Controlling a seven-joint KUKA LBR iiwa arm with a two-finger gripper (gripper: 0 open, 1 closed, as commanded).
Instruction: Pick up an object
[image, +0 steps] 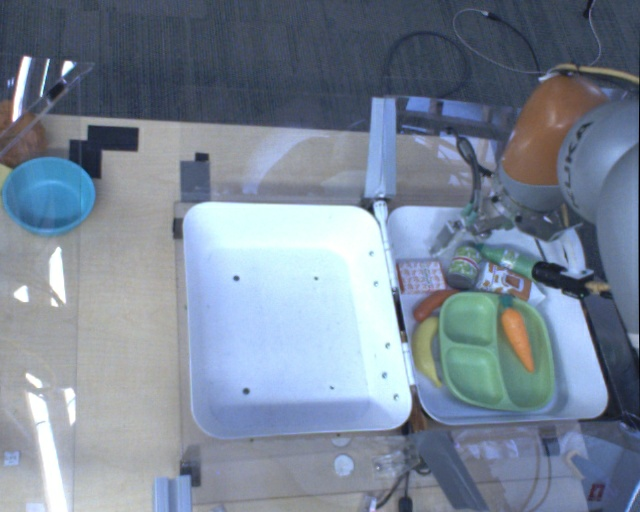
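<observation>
you're looking at a pale wooden bench (110, 330) under dark carpet, a blue bowl (48, 194) far left. the claw (470, 228) sits in the right bin (592, 372); whether it's parted you can't tell. just beside it lies a green bottle (488, 262), with a smooth green divided tray (487, 352) holding a carrot (517, 337) nearby.

Light wood table (110, 330) carried two white bins (290, 320) side by side, with a blue bowl (48, 195) at far left.
</observation>
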